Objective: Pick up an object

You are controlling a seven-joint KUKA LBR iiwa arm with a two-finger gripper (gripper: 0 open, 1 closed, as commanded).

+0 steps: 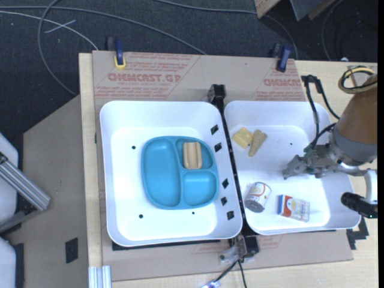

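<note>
The right bin [282,116] holds a pale yellow block [242,138] beside a tan wedge [257,141] near its back. A small can [257,197] lies on its side at the front left, and a red, white and blue carton [293,207] lies flat next to it. My gripper [295,170] hangs over the right part of this bin, pointing left, above and behind the carton. Nothing shows between its fingertips. In the left bin [120,131] a blue divided plate [177,173] carries a tan bread-like piece [191,155].
A black divider with clips [223,161] runs between the two bins. Black cables [313,101] loop over the right bin's back right corner. The arm's orange band [360,122] stands at the right edge. Blue clamps [120,56] hold the cardboard base.
</note>
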